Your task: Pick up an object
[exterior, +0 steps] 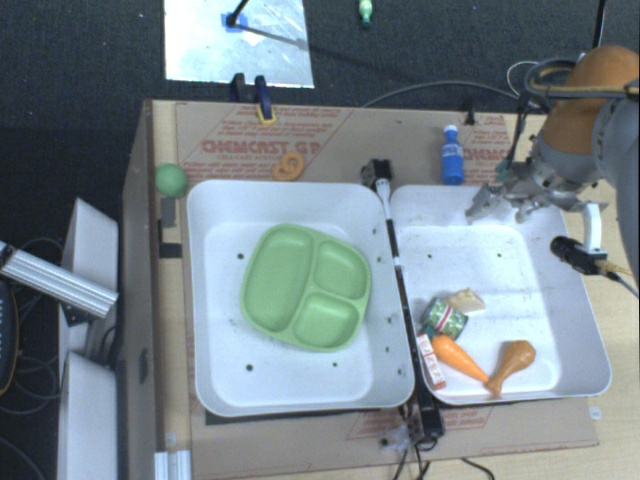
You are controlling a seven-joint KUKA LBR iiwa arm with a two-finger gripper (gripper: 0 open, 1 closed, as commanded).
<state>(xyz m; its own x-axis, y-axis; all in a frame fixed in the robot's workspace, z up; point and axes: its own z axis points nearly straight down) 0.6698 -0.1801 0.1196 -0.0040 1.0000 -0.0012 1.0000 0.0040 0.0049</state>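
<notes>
Plainly, most of the risk is set by the right bin (560,278), whose near-left corner is crowded while the rest of its floor is left bare. The gripper (510,203) is seen high over the bin's far rim, well apart from the objects; whether it is open or shut cannot be told. A long descent across open floor would be needed, and little is in the way there. Trouble is judged likeliest at the cluster: the carrot (462,358), the drumstick toy (512,360), the small can (444,319) and the pale piece (466,301) lie close together near the dividing wall, so one could be nudged against it instead of grasped. The left bin (215,268) is largely taken up by the green divided plate (306,287).
</notes>
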